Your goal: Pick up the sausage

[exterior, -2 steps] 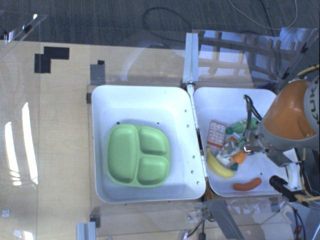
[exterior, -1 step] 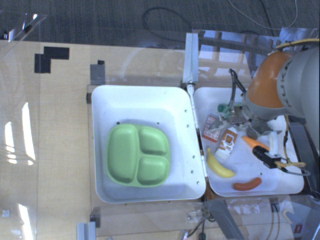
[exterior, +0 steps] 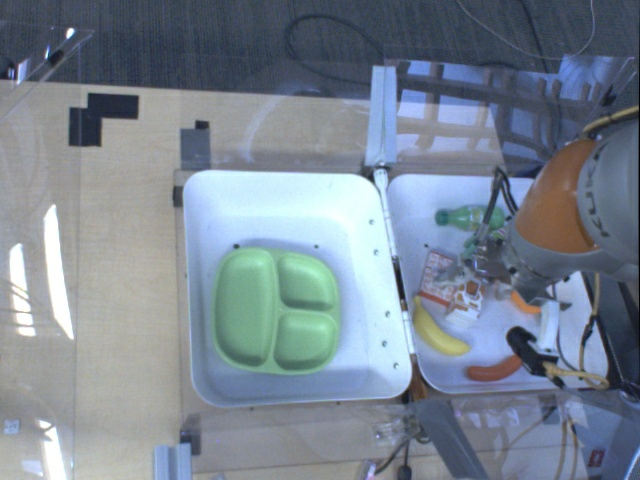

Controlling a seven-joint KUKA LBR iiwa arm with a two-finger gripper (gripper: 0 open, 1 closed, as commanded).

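Right bin [exterior: 405,268]: sausage [exterior: 493,370] below claw [exterior: 478,263]

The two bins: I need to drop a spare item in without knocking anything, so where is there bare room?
Left bin: bare white floor around the green divided plate. Right bin is crowded: green bottle, snack packet, banana, sausage, gripper.

The arm [exterior: 560,213] hides part of the green bottle [exterior: 462,216] and an orange thing [exterior: 526,305]; the hand's [exterior: 480,264] fingers are unclear.
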